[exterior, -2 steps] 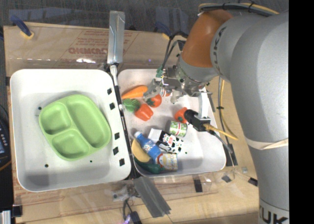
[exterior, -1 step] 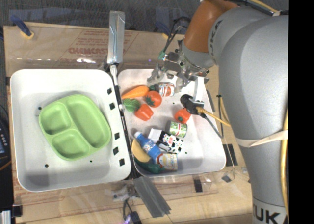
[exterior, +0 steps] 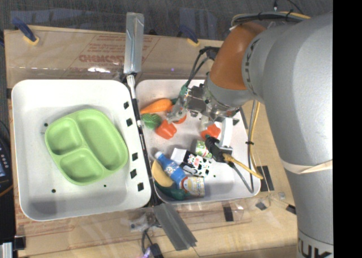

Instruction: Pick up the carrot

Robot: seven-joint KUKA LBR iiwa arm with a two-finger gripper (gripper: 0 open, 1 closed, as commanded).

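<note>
Left bin (exterior: 34,194) holds a green divided plate (exterior: 86,146), margins free. Right bin (exterior: 148,90) crowded: carrot (exterior: 157,106) against the divider-side wall, upper corner. Gripper (exterior: 180,114) just beside its tip; finger spread cannot be told.

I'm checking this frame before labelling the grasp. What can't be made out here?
- Gripper: finger state unclear; wrist hardware crowds it, camera view.
- Carrot: right tip hidden by the gripper.
- Orange piece: partly covered by the arm.
- Pile near the blue bottle: items overlap, too small to identify.
</note>
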